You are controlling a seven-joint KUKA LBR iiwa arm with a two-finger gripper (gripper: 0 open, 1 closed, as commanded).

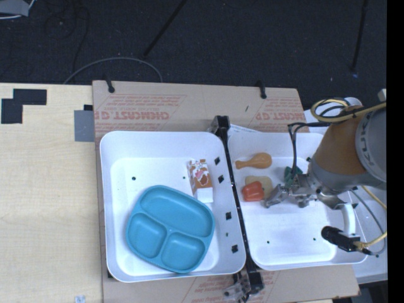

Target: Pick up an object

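In the right bin (284,251) a red toy pepper (252,191) rests against a tan piece (262,182) near the bin's left wall. A brown toy drumstick (254,162) lies just behind them. My gripper (276,199) reaches in from the right and hangs low over the bin floor, just right of the red pepper. Nothing is seen held in it. The left bin (120,163) holds a blue divided plate (169,228) and a small printed carton (201,179).
The grey arm with its orange band (344,153) covers the right bin's right side. A black divider (230,201) runs between the bins. Cardboard (189,106) lies under both bins, on a pale bench (44,201).
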